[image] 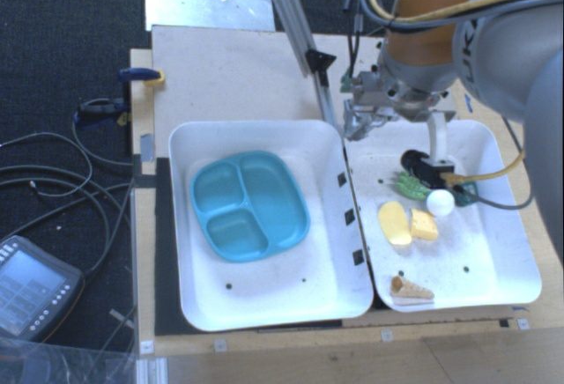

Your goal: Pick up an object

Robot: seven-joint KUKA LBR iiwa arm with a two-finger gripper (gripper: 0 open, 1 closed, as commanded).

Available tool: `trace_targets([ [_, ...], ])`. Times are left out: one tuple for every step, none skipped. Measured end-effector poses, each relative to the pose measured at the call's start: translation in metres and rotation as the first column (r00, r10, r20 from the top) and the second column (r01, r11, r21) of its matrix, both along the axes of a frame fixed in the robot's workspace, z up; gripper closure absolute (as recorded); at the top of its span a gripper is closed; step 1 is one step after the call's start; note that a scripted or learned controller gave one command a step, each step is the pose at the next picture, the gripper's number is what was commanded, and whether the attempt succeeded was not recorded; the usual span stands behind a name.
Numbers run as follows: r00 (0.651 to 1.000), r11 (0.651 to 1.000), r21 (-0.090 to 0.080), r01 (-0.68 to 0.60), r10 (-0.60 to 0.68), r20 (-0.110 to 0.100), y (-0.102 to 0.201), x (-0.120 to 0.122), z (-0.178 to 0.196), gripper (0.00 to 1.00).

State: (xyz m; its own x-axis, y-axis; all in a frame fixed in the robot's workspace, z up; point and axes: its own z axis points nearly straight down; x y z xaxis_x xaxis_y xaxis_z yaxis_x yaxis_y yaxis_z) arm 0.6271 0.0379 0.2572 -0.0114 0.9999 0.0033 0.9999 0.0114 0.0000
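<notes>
Hovering above the far corner of the shallow white plastic bin on the view's right (493,241), just beside the rim it shares with its neighbour, the two-finger gripper (359,122) is carrying nothing visible, and whether it is open or closed cannot be told. The pickable pieces are lying nearer the middle and front of that bin, so the gripper is probably needing to shift toward them before descending. Doing this well is likely coming down to choosing a piece lying apart. The tan ridged cone-shaped toy (411,289) is sitting alone near the front rim, while the others are crowding together and risking a nudge rather than a clean grasp. Descending centred over the narrow side is looking wisest.

Counting downward in size:
- two bins are sitting side by side, the second being the shallow white plastic bin on the view's left (264,285)
- one teal three-compartment plastic plate (249,204) is lying in that left bin
- one yellow oval toy slice (395,224)
- one green leafy toy piece (410,187)
- the one tan cone
- one yellow wedge-shaped toy block (424,225)
- one small white ball (440,202)
</notes>
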Motion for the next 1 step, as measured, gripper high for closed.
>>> trace_targets([
  [1.000, 1.000, -0.001, 0.001, -0.001, -0.002, 0.0444, -0.0192, -0.0024, 1.00],
])
